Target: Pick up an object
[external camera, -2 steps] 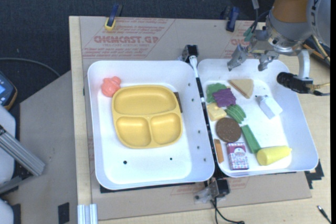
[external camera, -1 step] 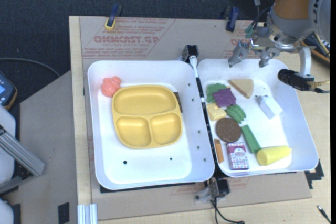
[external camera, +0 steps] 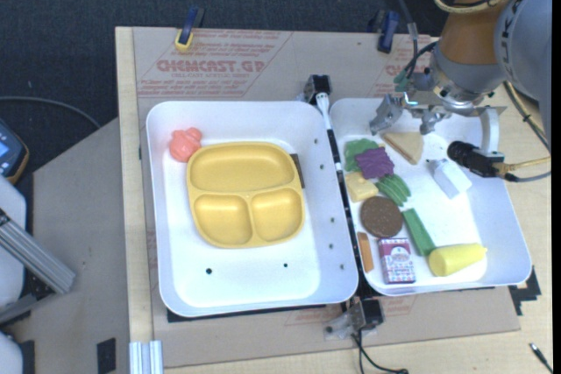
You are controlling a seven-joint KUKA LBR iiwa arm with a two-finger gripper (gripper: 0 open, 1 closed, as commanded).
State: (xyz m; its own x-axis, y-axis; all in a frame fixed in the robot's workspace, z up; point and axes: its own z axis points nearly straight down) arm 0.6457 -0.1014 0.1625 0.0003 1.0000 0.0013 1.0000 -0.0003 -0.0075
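My gripper (external camera: 407,116) hovers over the back of the right bin (external camera: 504,215), its fingers spread open with nothing between them. Just below and in front of it lies a tan wedge (external camera: 404,145). Further forward in that bin are a green leafy piece (external camera: 357,152), purple grapes (external camera: 375,162), a pale yellow block (external camera: 358,187), a green pod (external camera: 395,187), a brown round cookie (external camera: 381,216), a green stick (external camera: 418,231), a yellow corn-like piece (external camera: 456,258), a red box (external camera: 396,261) and a thin orange stick (external camera: 365,251).
The left bin (external camera: 166,215) holds a yellow divided plate (external camera: 245,193) and a pink toy (external camera: 184,144) at its back left corner. A small grey-white block (external camera: 450,180) lies to the gripper's right, beside a black cable fitting (external camera: 469,157).
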